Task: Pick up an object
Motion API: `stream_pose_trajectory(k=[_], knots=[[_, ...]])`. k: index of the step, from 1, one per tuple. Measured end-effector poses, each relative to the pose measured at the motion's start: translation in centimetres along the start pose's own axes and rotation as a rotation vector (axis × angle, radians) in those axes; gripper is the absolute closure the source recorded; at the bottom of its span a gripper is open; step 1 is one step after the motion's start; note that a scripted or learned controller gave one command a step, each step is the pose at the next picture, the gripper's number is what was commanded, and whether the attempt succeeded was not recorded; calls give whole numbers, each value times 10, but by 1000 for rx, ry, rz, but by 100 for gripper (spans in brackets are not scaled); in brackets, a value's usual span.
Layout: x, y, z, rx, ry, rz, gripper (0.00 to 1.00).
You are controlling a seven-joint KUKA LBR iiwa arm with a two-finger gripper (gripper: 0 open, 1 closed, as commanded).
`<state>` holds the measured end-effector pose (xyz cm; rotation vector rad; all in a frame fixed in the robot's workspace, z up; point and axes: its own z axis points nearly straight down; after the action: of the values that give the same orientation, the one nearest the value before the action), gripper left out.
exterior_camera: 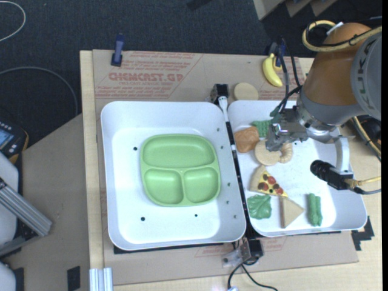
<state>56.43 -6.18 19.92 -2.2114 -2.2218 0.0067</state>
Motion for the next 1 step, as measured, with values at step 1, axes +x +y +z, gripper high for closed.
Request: stream_pose_trajectory(k=[1], knots=[[63, -74, 17, 3, 2, 0, 100]])
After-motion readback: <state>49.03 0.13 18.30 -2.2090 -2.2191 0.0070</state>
